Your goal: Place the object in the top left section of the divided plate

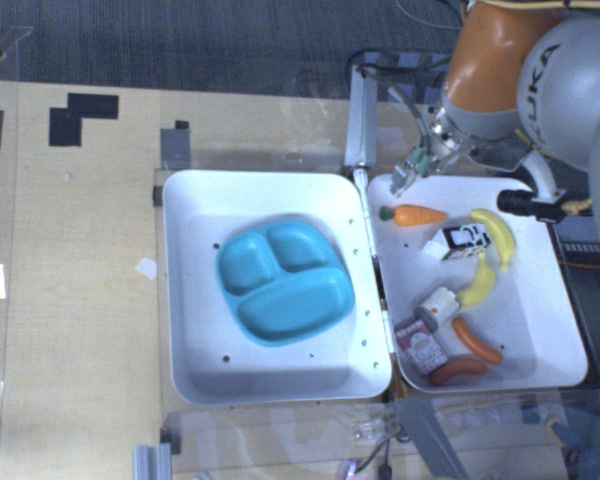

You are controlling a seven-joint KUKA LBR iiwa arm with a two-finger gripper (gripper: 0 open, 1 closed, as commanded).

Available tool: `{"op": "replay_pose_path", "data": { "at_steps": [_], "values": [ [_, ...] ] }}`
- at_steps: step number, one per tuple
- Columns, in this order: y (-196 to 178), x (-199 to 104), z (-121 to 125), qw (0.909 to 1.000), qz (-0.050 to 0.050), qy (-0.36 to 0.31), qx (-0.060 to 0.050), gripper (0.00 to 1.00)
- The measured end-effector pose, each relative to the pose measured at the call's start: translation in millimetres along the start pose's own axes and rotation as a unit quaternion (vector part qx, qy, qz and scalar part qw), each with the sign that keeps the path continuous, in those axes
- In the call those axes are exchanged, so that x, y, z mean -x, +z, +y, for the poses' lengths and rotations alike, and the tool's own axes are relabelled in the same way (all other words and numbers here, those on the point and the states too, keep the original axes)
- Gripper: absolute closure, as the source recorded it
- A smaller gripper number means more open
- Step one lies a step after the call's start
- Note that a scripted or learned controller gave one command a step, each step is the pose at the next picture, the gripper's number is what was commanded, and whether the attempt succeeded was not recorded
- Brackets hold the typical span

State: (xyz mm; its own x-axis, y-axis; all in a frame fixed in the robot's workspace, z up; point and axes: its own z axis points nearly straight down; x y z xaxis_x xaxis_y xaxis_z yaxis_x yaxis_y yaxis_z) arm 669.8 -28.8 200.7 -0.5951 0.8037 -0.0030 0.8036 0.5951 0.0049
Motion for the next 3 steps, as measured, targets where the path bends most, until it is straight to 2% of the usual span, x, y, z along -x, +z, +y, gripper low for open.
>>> {"op": "replay_pose_path", "data": {
  "at_steps": [1,2,3],
  "values": [
    [15,-90,39,1.0,0.0,0.007,0.0,1.0],
    [-122,-19,15,0.998,-0.002,0.064,0.002,1.0],
    [-156,-58,27,0.9869,-0.001,0.161,0.001,1.0]
  ]
}}
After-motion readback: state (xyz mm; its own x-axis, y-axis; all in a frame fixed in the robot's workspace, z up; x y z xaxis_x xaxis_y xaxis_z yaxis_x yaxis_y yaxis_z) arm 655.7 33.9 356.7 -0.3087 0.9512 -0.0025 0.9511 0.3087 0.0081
